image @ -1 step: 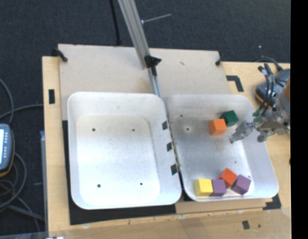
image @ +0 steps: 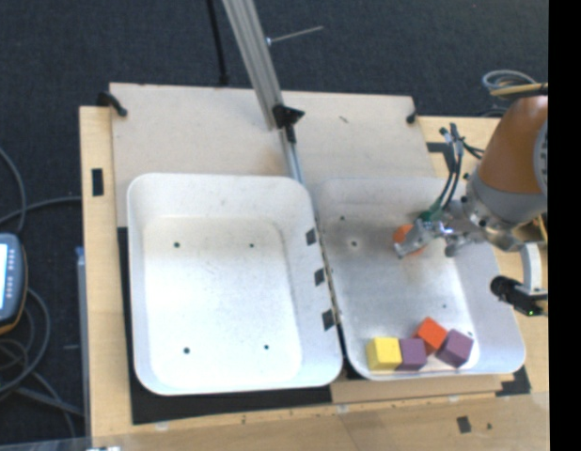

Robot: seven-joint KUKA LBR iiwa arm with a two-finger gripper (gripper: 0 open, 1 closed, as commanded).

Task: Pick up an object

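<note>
L bin (image: 225, 195) bare. R bin (image: 366, 205): yellow block (image: 384, 352), purple block (image: 413, 353), orange block (image: 431, 332), second purple block (image: 455, 347) clustered at near edge. Gripper (image: 413, 237) above, well apart from blocks; something orange at its tip, unclear what.

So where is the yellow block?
The yellow block lies in the right bin, at its near edge, leftmost in a cluster beside a purple block.
</note>
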